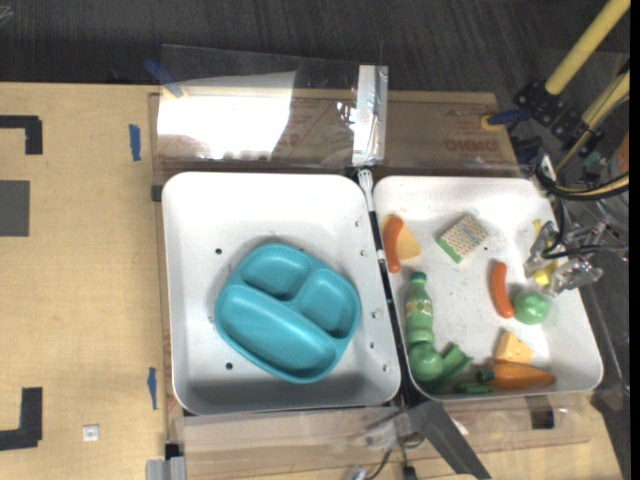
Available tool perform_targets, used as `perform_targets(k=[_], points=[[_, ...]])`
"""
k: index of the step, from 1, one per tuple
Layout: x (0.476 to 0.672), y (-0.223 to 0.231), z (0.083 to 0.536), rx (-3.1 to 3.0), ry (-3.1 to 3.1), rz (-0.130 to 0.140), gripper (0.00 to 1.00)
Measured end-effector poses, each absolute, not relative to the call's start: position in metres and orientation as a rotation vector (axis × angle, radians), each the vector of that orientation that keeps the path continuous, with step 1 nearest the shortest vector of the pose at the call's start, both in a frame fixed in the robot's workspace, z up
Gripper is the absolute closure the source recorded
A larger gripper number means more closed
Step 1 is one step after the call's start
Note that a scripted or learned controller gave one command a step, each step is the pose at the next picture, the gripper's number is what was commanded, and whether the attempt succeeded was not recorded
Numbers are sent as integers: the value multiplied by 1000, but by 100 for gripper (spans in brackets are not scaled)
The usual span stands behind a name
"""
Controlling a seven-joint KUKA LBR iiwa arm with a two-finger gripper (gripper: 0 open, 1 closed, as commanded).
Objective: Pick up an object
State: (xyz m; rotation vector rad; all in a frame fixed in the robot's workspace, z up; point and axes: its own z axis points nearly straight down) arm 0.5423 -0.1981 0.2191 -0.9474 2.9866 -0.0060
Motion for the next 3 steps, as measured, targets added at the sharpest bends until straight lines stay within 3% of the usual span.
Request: perform_targets(k=[1,2,3], points=[[587,-151,144,-1204,2900,7,100],[609,-115,205,-1087,2934,-4,100],[636,-35,235,-1197,2892,0,100]])
